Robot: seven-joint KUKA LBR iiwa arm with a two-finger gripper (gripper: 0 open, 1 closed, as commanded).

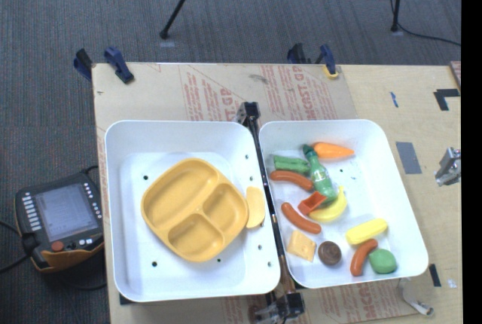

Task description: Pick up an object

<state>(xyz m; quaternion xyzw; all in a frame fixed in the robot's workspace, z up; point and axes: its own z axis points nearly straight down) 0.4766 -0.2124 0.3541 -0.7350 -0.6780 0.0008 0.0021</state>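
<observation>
Although a small grey part at the right edge of the scene looks like the pincer, it is too small to judge, so I cannot tell whether it is open or closed, and nothing can be seen held in it. It sits over the bare worktop, near the right rim of the right bin and outside it, well apart from every item inside.

By my reading, the task has hardly begun. No object is lifted, and all of them lie on the bin floors. The items nearest that side of the bin are a yellow block, a green lime and an orange sausage just beside it. Further in lie a brown disc, a cheese square, a banana, a green bottle lying partly across the banana, and a carrot near the far rim. The left bin holds a yellow divided plate.

Choosing an item, reaching over the rim, descending, gripping and lifting are all left to do. As for the arm's pose, I judge it drawn back to the right, level with the bin's middle. Its tilt cannot be made out.
</observation>
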